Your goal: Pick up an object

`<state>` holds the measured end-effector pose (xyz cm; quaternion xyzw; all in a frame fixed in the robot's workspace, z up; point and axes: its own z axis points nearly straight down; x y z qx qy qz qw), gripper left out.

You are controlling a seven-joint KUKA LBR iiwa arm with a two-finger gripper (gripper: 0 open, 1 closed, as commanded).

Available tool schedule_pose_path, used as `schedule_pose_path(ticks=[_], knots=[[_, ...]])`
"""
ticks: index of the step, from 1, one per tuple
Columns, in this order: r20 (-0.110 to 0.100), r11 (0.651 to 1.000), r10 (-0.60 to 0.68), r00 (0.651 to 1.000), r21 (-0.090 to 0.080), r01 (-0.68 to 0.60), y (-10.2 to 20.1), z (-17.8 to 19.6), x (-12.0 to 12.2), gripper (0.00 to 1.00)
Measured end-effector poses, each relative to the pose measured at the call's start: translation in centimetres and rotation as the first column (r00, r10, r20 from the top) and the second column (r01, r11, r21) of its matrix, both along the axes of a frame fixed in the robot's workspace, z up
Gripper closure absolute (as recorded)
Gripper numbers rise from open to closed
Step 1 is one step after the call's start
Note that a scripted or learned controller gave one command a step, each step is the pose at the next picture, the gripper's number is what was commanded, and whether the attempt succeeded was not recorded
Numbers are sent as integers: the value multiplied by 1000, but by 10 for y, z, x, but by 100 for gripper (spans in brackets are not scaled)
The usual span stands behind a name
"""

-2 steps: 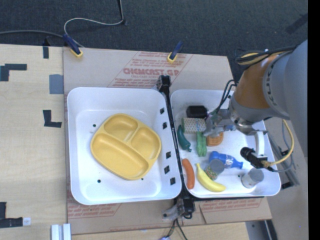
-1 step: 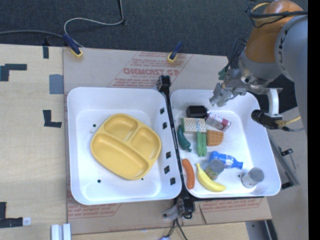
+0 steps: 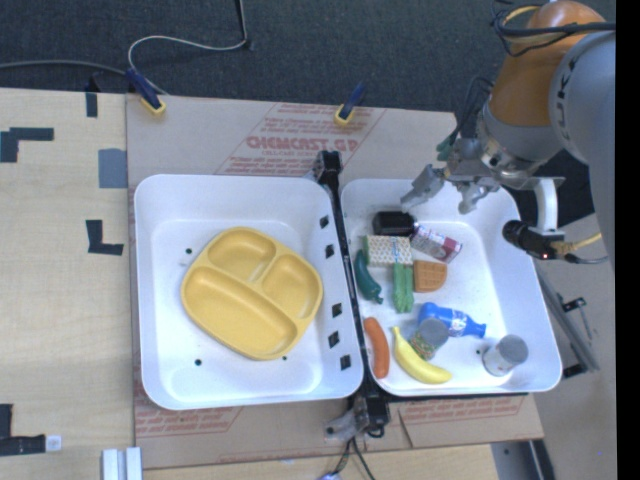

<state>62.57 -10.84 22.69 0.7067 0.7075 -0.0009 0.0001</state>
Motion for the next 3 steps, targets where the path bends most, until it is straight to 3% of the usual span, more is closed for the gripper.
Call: schedule_pose_path(ticks=[1,2,3], knots=[[6,1000,1,1000,2,-1,5,-134,20,0],[7,1000,2,1000,1,-2,5,-123,21,100],[7,1000,2,1000,0,-2,5,-123,21,0]])
